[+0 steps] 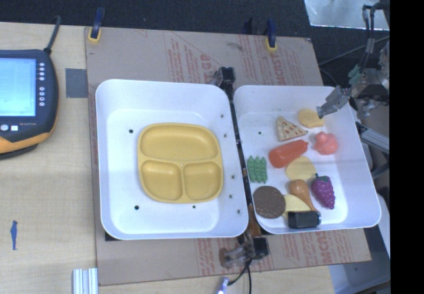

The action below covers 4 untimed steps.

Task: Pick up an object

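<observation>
The right bin (pixel 351 216) holds several toy foods: a pizza slice (pixel 289 128), a flat yellow piece (pixel 309 118), a pink piece (pixel 325 143), a red-orange sausage (pixel 288 152), green beans (pixel 257 169), a brown cookie (pixel 269 200), purple grapes (pixel 323 191) and a black block (pixel 303 220). My gripper (pixel 329 106) reaches in from the right over the bin's far right corner. Its tip is just above and right of the flat yellow piece. Nothing can be seen held in it.
A yellow divided plate (pixel 180 160) lies in the left bin (pixel 112 206). A teach pendant (pixel 23 100) rests on the bench at the far left. Blue clamps (pixel 270 33) hold the cardboard sheet at the back.
</observation>
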### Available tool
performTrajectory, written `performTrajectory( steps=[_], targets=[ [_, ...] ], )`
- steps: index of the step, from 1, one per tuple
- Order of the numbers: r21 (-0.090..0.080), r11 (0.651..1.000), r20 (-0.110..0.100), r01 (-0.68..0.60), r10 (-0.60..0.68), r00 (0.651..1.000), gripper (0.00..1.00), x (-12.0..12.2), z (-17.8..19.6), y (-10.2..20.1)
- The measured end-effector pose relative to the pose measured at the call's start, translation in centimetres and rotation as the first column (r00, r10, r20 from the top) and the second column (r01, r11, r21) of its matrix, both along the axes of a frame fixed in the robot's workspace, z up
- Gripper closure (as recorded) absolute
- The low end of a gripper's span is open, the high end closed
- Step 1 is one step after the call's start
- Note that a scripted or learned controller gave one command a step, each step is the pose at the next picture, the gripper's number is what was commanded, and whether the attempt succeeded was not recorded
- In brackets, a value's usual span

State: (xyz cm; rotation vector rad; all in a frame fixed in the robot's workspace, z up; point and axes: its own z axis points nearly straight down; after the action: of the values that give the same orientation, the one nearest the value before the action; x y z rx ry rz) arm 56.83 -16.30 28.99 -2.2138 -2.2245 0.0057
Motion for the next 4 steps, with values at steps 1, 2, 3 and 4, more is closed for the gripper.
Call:
performTrajectory(
  steps=[1,2,3,4],
  targets=[
    [0.0,1.0,-0.005,-0.002,0.002,1.0,0.0,4.5,-13.9,5.1],
    [-0.008,1.0,0.017,0.001,-0.001,1.0,0.0,0.1,-18.4,4.6],
    [-0.01,1.0,0.016,-0.003,0.003,1.0,1.0,0.2,-17.4,4.4],
    [-0.01,1.0,0.016,-0.003,0.003,1.0,0.0,0.2,-17.4,4.4]
  ],
)
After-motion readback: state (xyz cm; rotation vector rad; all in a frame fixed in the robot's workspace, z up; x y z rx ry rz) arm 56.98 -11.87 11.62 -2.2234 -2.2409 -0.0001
